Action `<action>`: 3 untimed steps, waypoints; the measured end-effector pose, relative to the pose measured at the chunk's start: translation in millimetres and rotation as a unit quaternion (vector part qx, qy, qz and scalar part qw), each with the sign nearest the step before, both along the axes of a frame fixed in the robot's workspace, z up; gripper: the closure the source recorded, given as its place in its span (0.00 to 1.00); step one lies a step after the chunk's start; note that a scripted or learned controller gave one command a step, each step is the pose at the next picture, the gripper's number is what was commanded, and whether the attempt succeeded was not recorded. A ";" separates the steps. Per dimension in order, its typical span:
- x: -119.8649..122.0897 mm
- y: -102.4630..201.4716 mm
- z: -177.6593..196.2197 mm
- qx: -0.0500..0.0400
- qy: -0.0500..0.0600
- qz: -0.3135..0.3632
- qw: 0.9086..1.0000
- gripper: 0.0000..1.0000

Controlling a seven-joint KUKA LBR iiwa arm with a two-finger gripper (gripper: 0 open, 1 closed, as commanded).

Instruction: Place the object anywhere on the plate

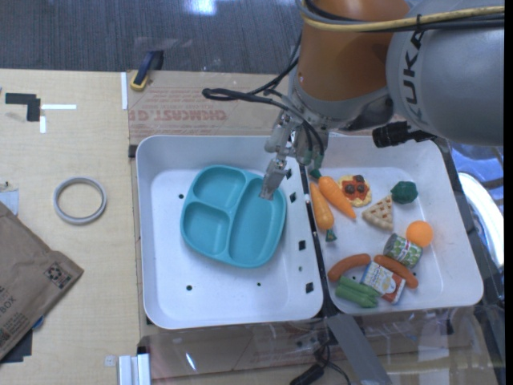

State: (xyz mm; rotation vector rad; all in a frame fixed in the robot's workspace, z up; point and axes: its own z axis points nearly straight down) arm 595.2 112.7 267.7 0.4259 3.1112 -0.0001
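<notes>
Hovering over the plate (232, 219) rim, the pincer (274, 179) is carrying nothing visible; its grip state is unclear. Next: fetching food to its right.

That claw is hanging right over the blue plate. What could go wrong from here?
1. The gripper sits low over the right rim of the divided plate; dropping further could knock or tip it.
2. Nothing visible is being carried, so this try may deliver nothing.
3. The carrots lie just across the bin divider, where the swinging arm might brush them.

my one fixed camera looked down at a slant on both bins (152, 239), the arm (417, 46) entering from its right.
</notes>
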 end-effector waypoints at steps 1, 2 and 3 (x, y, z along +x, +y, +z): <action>39.5 -44.7 -77.4 0.000 0.001 0.102 0.995 0.00; 39.6 -44.6 -77.1 0.000 0.000 0.102 0.995 0.00; 41.1 -45.8 -68.8 0.001 -0.001 0.100 0.995 1.00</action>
